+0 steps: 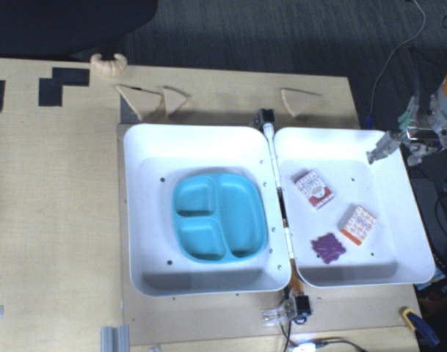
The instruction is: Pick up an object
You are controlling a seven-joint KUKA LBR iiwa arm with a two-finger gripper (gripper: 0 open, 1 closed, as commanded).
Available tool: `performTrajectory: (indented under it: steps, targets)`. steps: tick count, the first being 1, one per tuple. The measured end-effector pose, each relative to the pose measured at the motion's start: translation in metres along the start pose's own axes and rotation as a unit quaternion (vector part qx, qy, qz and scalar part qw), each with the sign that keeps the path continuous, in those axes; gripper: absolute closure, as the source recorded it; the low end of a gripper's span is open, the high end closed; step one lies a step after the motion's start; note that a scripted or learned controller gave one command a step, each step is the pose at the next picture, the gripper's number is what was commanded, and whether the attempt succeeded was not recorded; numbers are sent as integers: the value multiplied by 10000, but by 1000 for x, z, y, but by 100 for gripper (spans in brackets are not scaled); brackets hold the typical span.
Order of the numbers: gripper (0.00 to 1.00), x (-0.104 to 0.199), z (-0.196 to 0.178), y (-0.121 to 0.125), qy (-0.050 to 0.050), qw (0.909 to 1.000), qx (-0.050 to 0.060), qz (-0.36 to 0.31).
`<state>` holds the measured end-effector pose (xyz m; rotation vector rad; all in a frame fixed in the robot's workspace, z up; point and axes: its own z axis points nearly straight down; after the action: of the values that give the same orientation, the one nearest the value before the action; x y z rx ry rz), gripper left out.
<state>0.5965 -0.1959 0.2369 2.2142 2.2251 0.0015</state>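
Note:
Three small objects lie in the right bin (384, 262). A red and white packet (313, 189) is nearest the divider. To its lower right, an orange and white packet (358, 224) rests at a tilt. A crumpled purple piece (327, 247) sits below them, toward the bin's front. My gripper (396, 139) hangs at the far right, over the bin's back right corner. It is well apart from all three objects and nothing is seen in it.
A blue three-section plate (219, 216) fills the middle of the left bin (146, 196). A ridge (280, 196) separates the two bins. Cables run down the right side beyond the bench edge.

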Motion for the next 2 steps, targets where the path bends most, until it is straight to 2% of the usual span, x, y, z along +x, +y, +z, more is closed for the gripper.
performTrajectory:
  steps: [1,2]
  targets:
    - [0,-9,137,-40,3,10000,-9,1]
    - [100,-8,126,-39,-1,10000,-28,-9]
